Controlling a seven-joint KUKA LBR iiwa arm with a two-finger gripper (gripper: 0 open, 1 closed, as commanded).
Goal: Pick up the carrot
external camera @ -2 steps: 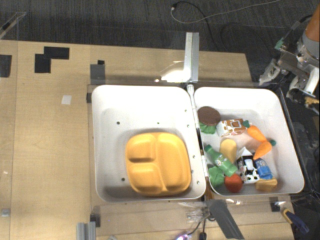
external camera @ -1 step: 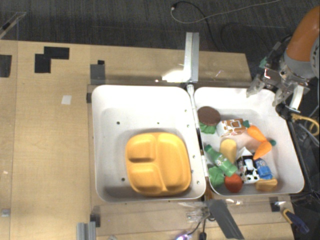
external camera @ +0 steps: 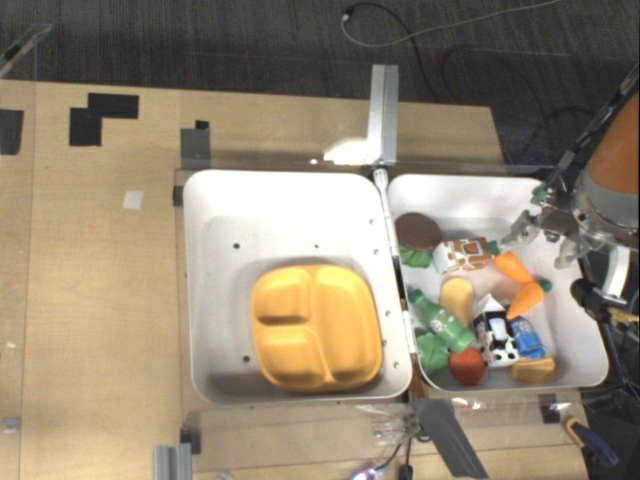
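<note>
Bench (external camera: pixel 90 298): pale wood, dark floor behind it with a loose cable.
Left bin (external camera: pixel 230 218): holds a yellow tray (external camera: pixel 316 325).
Right bin (external camera: pixel 470 196): crowded with toy food.
Arm: gripper (external camera: pixel 548 230) over the bin's right side; whether its claw is spread or pressed, I cannot tell.
Carrot (external camera: pixel 514 268): right of centre, touching a second orange piece (external camera: pixel 527 299).
Risk: tight packing could mean a wrong grab.
</note>
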